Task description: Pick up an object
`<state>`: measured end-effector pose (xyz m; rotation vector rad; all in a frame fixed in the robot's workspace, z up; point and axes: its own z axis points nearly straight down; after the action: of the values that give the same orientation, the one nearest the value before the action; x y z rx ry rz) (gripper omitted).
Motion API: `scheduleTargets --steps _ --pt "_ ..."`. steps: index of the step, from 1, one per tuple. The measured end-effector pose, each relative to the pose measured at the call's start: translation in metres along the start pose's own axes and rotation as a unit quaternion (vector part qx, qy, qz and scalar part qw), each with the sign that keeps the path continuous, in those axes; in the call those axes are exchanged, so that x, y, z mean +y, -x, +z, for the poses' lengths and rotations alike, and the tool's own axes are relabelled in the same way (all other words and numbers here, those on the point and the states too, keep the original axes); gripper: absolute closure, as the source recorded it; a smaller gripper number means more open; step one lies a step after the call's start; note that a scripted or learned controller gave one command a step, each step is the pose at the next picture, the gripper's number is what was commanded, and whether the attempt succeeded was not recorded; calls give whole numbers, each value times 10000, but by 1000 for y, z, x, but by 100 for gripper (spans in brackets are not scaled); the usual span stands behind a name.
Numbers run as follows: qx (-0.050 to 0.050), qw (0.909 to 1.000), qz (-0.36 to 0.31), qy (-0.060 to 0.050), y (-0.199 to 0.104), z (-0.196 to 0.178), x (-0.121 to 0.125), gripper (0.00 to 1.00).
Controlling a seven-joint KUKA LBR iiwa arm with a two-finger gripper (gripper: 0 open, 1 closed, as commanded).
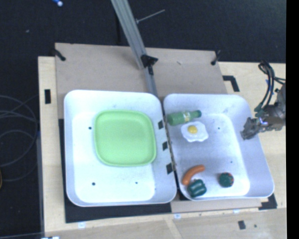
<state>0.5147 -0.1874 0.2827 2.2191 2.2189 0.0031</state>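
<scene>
The right bin (239,108) holds a green bottle (183,117) lying on its side at the back left, with a fried egg (194,131) just in front of it. Near the front lie an orange sausage (193,173), a green pepper (196,187) and a red-and-green strawberry (226,179). My gripper (249,128) hangs at the right bin's right rim, away from all these objects. Nothing shows between its fingers.
A light green square plate (125,137) lies in the left bin (79,183). A grey metal pole (130,29) slants up from between the bins at the back. Cables run along the arm at the far right.
</scene>
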Motion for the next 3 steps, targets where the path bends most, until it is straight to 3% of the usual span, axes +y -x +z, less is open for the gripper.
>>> scheduleTargets --steps 1,2,3 --pt "8 10000 -22 -18 -54 8 16 100" --pt "8 10000 -14 -21 -101 25 21 100" --pt "10 10000 -22 -14 -152 19 23 100"
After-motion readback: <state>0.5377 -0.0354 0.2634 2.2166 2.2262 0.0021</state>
